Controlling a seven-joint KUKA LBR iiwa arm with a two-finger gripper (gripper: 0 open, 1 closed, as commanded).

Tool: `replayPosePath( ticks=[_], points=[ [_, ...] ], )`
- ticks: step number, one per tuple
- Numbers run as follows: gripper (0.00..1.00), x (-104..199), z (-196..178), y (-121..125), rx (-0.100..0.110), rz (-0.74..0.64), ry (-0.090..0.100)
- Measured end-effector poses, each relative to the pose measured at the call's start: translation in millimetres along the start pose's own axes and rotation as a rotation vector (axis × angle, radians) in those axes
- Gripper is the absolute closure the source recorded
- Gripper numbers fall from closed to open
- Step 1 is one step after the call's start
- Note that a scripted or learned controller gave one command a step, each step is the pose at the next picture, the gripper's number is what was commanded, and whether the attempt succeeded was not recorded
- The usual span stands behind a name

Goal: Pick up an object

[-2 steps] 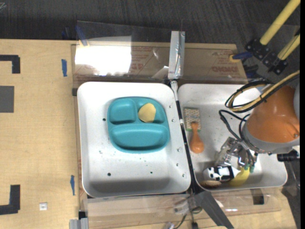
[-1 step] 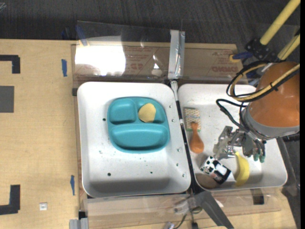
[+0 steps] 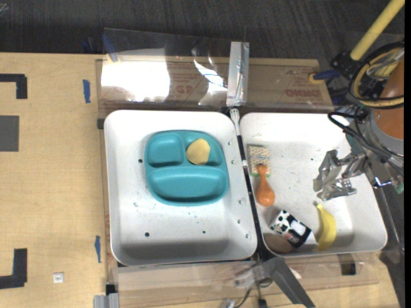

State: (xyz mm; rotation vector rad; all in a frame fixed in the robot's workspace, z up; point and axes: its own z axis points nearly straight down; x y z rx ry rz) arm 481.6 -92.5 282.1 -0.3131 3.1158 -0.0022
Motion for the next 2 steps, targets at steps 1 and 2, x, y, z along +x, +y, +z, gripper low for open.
replayPosePath(
  ticks=[1, 2],
  points=[
    [1.00, -28.6, -32.5, -39.5, 0.000, -0.298, 0.000],
    [1.00, -56.9, -103.5, -92.2, 0.003, -0.342, -0.002]
  ],
)
